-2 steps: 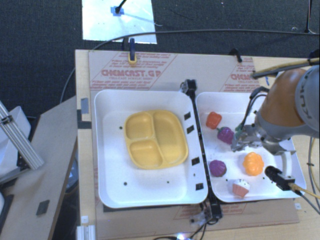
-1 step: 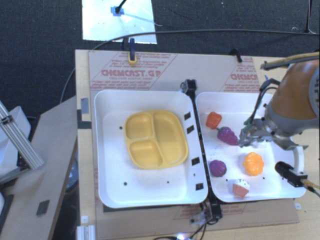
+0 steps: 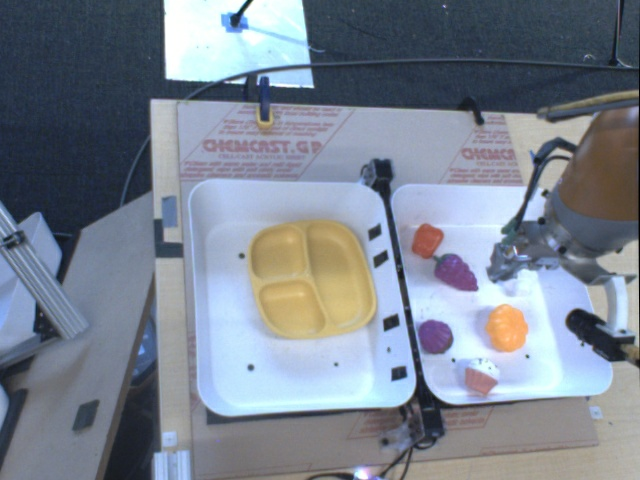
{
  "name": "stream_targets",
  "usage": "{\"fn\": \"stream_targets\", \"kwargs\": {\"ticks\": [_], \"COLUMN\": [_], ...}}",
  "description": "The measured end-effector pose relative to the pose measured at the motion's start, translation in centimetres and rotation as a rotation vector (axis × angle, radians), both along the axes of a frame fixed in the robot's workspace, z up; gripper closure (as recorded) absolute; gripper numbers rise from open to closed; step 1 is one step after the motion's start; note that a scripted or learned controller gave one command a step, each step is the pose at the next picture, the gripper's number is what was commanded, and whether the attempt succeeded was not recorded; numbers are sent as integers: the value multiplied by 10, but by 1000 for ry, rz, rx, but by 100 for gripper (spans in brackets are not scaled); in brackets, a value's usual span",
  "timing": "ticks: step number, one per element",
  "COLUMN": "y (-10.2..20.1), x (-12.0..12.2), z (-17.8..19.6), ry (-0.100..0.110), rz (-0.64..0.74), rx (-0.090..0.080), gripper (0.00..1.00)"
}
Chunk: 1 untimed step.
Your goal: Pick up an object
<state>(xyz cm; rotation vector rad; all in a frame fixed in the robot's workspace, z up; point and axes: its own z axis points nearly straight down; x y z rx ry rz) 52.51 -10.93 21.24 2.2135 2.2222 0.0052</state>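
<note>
A yellow divided tray (image 3: 311,278) sits in the left bin (image 3: 215,368), while the gripper (image 3: 510,265) hovers at three o'clock of purple grapes (image 3: 455,271) in the right bin (image 3: 560,373).

Bright even overhead light, soft shadows, slightly soft focus.

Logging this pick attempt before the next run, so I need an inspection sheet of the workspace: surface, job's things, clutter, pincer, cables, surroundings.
Surface: two white bins, left bin and right bin, side by side on a board.
Job's things: in the right bin, an orange pepper, purple grapes, a purple ball, an orange pumpkin, a cupcake.
Clutter: a yellow divided plate in the left bin.
Pincer: pincer above the right bin, beside the grapes; fingers unclear.
Cables: black cable behind the board.
Surroundings: white sheet on dark carpet.
</note>
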Motion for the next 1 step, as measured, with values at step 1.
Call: {"fn": "stream_targets", "kwargs": {"ticks": [1], "y": [60], "x": [-5], "z": [11], "ry": [3], "rz": [6], "rx": [4], "gripper": [100]}}
